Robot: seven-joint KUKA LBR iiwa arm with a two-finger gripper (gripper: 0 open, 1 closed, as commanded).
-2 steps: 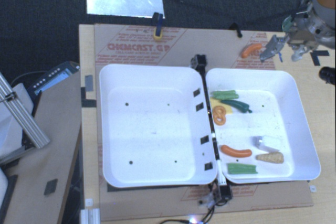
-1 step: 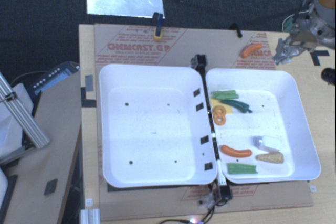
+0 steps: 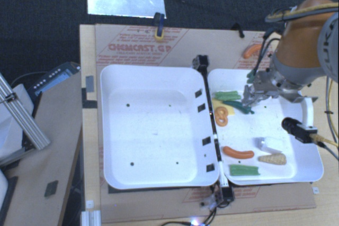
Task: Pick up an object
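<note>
Dark green strip [image 3: 242, 107], flat, thin and slightly curved, lying right under the tool [image 3: 249, 97] in the right bin [image 3: 312, 166]. Whether gripped: cannot tell. Best lowered squarely across its narrow width before closing. Beside the tool, a leafy green piece [image 3: 226, 96]; beyond, smooth orange rings [image 3: 221, 115].

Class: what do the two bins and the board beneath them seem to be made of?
Bins: probably moulded plastic; white, smooth, slightly glossy, with rounded rims. Board: looks like cardboard or paper-faced sheet; tan, matte, printed with red lettering.
</note>
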